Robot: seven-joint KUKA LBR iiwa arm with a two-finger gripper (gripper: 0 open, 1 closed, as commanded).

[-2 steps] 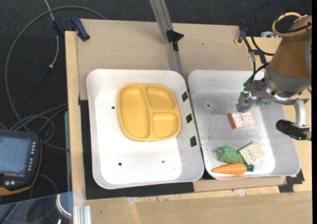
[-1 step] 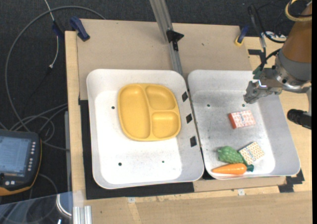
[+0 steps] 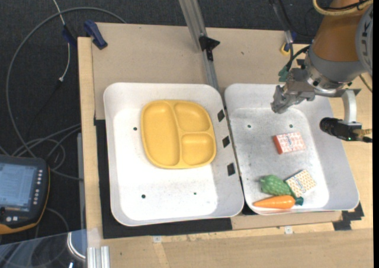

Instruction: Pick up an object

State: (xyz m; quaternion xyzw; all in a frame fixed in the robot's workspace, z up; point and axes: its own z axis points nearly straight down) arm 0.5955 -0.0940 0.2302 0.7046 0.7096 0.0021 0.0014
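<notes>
Objects for picking lie in the right bin (image 3: 331,160): a red box (image 3: 288,142) mid-bin, and a green toy (image 3: 273,185), carrot (image 3: 274,203) and patterned packet (image 3: 301,181) along its near edge. The gripper (image 3: 282,102) hangs over the far edge, apparently poised to descend; its opening cannot be told. A yellow divided tray (image 3: 177,133) fills the left bin (image 3: 124,201).

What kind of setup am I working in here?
Most likely a robot lab test bench, not a kitchen: two white bins taped to a board, toy food such as a carrot, loose cables and a control tablet on the carpet.
</notes>
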